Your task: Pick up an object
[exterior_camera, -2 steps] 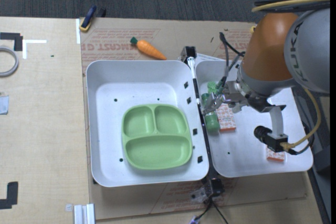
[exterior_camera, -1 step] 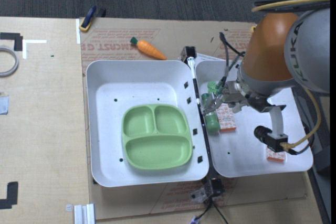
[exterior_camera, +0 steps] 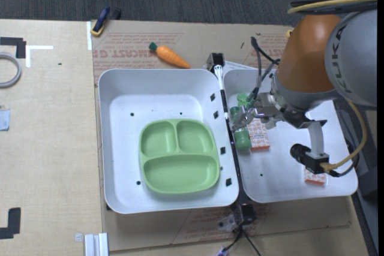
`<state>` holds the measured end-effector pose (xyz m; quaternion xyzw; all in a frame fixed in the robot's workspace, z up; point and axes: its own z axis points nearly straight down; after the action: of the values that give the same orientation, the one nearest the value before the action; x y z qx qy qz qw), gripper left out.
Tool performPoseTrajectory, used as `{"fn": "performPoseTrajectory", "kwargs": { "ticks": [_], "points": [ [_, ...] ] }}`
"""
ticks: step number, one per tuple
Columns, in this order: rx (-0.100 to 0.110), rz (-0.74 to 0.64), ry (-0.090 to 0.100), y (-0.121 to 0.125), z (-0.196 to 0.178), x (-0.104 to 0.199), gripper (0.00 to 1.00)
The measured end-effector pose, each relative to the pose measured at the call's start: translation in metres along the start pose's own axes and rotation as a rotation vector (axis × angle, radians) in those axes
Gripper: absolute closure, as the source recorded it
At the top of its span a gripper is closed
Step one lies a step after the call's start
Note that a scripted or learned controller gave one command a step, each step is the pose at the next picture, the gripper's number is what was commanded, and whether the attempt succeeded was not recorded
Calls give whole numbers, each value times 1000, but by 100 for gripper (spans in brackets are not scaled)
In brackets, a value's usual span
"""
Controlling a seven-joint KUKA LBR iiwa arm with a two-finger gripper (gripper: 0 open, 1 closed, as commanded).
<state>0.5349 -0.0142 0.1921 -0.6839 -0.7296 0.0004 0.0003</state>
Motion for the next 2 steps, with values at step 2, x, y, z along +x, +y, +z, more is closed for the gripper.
{"fn": "performPoseTrajectory", "kwargs": {
  "ticks": [2],
  "points": [
    [0, 0, 0, 0, 0, 0, 0]
  ]
}}
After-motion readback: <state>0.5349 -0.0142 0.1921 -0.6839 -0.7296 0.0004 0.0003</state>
